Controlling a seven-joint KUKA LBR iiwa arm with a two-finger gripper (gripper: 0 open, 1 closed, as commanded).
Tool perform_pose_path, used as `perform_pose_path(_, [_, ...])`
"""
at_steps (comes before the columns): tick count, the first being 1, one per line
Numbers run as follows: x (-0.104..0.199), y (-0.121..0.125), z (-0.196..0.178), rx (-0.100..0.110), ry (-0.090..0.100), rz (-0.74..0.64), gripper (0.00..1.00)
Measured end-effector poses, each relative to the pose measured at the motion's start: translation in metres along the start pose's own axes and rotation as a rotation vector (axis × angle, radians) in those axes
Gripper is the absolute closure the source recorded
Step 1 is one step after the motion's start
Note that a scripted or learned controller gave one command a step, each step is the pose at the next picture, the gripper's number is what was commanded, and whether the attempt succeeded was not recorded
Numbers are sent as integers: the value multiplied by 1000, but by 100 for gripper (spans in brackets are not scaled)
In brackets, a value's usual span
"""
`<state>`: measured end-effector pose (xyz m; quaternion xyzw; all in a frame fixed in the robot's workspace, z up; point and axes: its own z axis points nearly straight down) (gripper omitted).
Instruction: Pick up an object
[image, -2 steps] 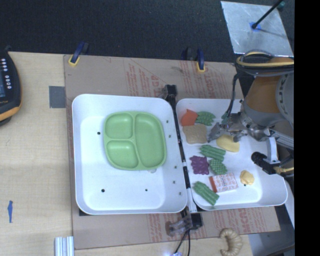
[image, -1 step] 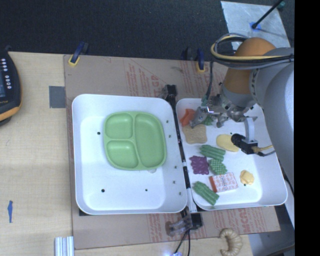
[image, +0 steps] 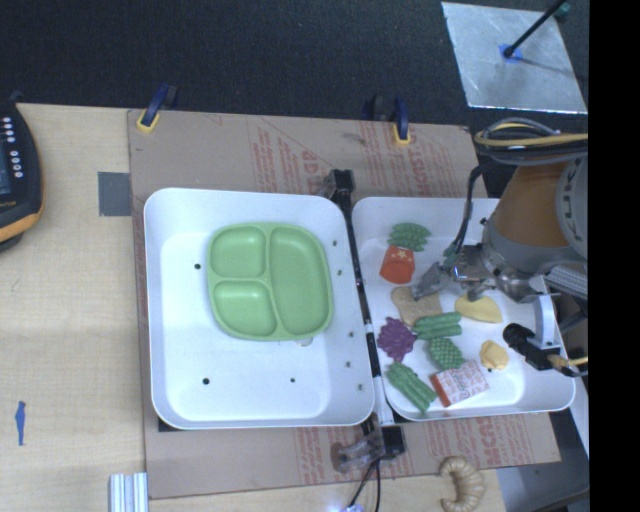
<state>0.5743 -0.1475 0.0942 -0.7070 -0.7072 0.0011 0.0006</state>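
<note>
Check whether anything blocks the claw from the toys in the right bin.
Nothing visible does. The claw hangs directly over the right bin, its tips by the tan piece, with the red toy and purple grapes lying uncovered close by.

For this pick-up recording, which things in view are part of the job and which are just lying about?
Part of the job:
- gripper, low over the right bin
- toys in that bin: red piece, tan piece, purple grapes, yellow pieces, green pieces, red-and-white packet

Lying about:
- green divided plate in the left bin
- blue clamps
- handheld controller
</note>
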Motion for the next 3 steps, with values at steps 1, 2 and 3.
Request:
perform_pose_path(1, [27, -76, 0, -3, 0, -2, 0])
perform_pose_path(2, [25, -72, -11, -5, 0, -6, 100])
perform_pose_path(3, [90, -20, -103, -10, 2, -11, 100])
